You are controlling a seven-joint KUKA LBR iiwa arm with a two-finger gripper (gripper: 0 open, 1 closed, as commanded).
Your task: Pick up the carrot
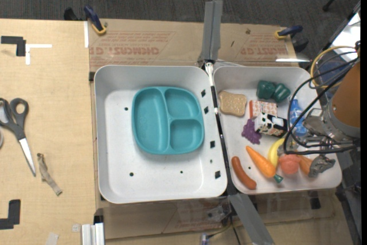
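While the carrot [261,162] is lying in the right bin [246,74], long axis slanting from upper left to lower right, the gripper [319,165] is hanging just right of it, a peach-coloured ball [289,164] crowding between. A sausage [243,173] is hemming the carrot's left; the bin's front rim is leaving little room.

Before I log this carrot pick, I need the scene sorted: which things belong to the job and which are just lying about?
For the job:
carrot
gripper
right bin

Lying about:
sausage
banana
bread slice
grapes
teal plate
left bin
scissors
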